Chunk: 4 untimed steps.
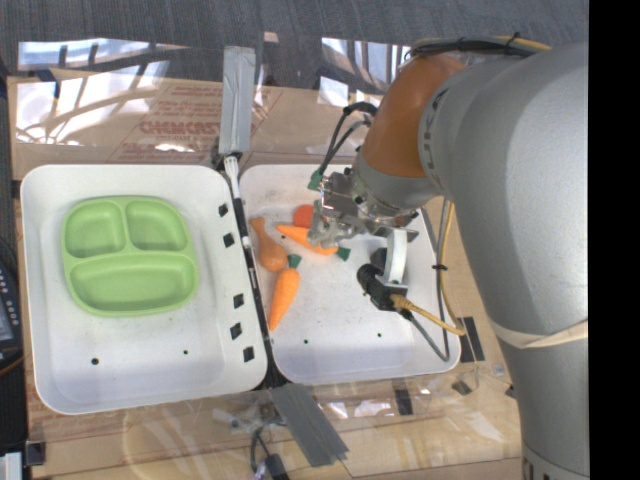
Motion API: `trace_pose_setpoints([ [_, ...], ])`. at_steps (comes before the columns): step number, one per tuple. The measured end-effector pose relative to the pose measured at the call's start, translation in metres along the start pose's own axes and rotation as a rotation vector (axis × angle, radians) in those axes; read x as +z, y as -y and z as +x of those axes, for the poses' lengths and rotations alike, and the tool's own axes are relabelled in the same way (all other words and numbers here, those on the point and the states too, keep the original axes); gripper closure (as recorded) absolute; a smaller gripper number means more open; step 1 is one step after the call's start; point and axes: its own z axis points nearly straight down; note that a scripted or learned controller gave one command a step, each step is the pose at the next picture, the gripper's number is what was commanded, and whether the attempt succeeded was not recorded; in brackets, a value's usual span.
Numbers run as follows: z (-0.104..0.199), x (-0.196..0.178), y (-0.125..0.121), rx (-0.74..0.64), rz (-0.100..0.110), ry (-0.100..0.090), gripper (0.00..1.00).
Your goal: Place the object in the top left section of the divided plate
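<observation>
A green divided plate (128,256) lies in the left bin, its top left section (95,228) bare. Several toy carrots lie in the right bin: one (283,299) points toward the front left, a stubbier one (268,248) rests by the divider, and a third (303,236) lies crosswise under the wrist. My gripper (325,230) is lowered right over the right end of that third carrot. A small red-orange piece (303,214) sits just behind it. The wrist body hides the contact point.
The left bin (60,358) and right bin (340,353) meet at a raised divider wall (245,268) with black clips. A black cable and connector (380,288) hang from the wrist over the right bin. My arm's bulk covers the right bin's far right side.
</observation>
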Motion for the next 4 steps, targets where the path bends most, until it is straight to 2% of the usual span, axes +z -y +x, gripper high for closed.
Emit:
trace_pose_setpoints([
  [1, -0.033, 0.022, 0.052, -0.201, -0.001, -0.001, 1.0],
  [2, -0.111, 0.073, 0.074, 0.065, -0.001, -0.003, 1.0],
  [3, -0.062, 0.097, -0.006, 0.186, -0.007, -0.003, 1.0],
  [4, 0.033, -0.004, -0.008, 0.16, -0.005, -0.003, 1.0],
])
